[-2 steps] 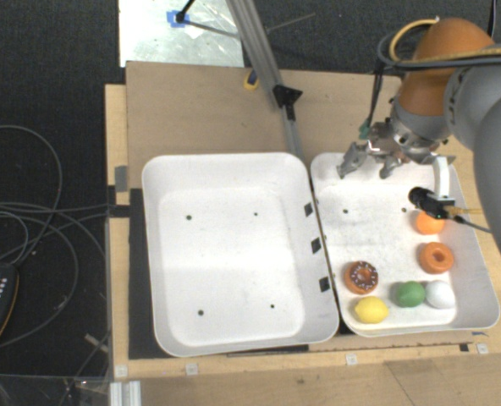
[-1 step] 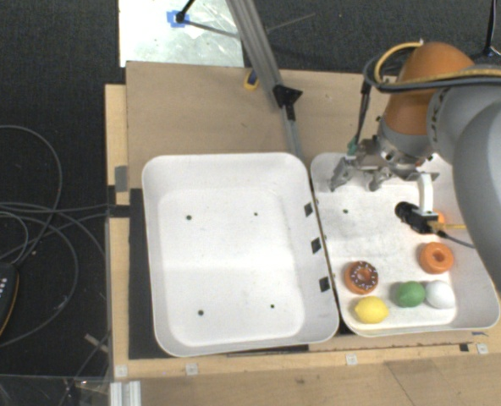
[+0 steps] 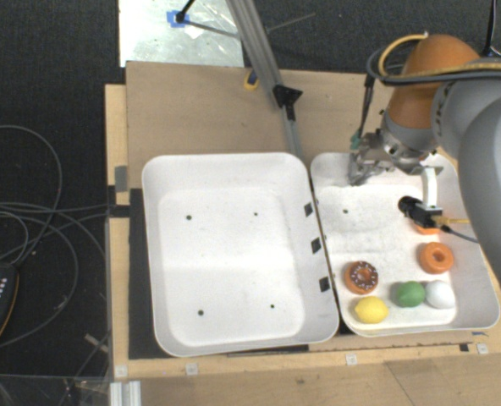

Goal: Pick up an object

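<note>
Your gripper [image 3: 358, 172] hangs over the right bin's [image 3: 377, 227] far corner. You can't tell its finger state. The donut [image 3: 362, 277] lies well apart.

A tan wooden bench [image 3: 191, 117] fills the middle of the frame, bearing two white bins (side by side): left bin [image 3: 166, 252], right bin [image 3: 479, 307].

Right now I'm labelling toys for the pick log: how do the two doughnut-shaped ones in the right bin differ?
The brown doughnut looks dark with pale speckles; the orange ring is plain orange. The brown doughnut lies nearer the divider, beside the yellow ball; the orange ring lies nearer the arm's side. Both are ring-shaped and lie flat.
</note>
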`<act>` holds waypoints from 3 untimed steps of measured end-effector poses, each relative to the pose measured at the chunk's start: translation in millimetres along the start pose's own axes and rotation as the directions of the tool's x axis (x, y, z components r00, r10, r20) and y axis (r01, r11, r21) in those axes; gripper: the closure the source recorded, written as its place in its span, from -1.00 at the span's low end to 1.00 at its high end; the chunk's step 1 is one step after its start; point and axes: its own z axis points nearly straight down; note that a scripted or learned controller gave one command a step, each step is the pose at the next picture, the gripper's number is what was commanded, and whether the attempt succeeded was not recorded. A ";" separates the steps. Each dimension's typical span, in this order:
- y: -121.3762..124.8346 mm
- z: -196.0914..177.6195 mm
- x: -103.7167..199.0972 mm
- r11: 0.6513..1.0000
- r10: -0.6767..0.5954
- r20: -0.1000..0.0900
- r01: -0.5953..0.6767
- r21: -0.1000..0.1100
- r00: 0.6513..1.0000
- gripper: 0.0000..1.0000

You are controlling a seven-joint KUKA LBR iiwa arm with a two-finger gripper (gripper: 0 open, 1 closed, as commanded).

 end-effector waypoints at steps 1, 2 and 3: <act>5.6 -64.5 -5.1 1.000 0.000 0.001 0.000 -0.004 1.000 1.00; 6.8 -130.9 -7.0 1.000 -0.002 0.001 0.002 -0.005 1.000 1.00; 7.9 -129.6 -6.8 1.000 -0.004 0.001 0.004 0.001 1.000 1.00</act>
